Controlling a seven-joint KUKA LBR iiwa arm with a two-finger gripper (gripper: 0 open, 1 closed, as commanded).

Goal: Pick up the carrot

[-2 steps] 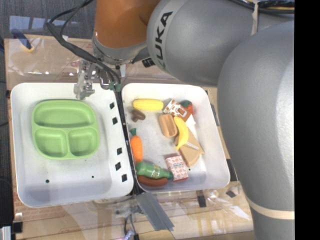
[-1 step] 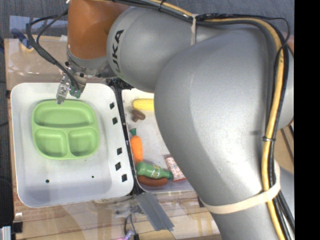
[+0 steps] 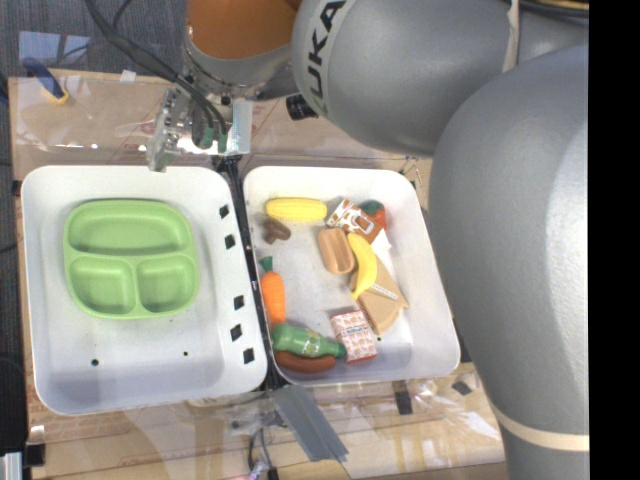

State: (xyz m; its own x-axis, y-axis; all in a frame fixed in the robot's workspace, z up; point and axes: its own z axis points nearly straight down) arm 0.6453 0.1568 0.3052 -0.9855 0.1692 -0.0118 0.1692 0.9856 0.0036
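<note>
The orange carrot (image 3: 272, 296) with a green top lies along the left wall of the right bin (image 3: 432, 298), pointing toward the front. My gripper (image 3: 197, 140) hangs above the far rim where the two bins meet, well behind the carrot. Its fingers stand apart, open, with nothing between them.
The right bin also holds a corn cob (image 3: 296, 209), a small brown piece (image 3: 275, 231), a banana (image 3: 364, 266), a bun (image 3: 336, 251), a pink box (image 3: 354, 334), and a green bottle (image 3: 306, 342) and a sausage (image 3: 305, 363) just in front of the carrot. A green divided tray (image 3: 130, 258) sits in the left bin (image 3: 40, 298).
</note>
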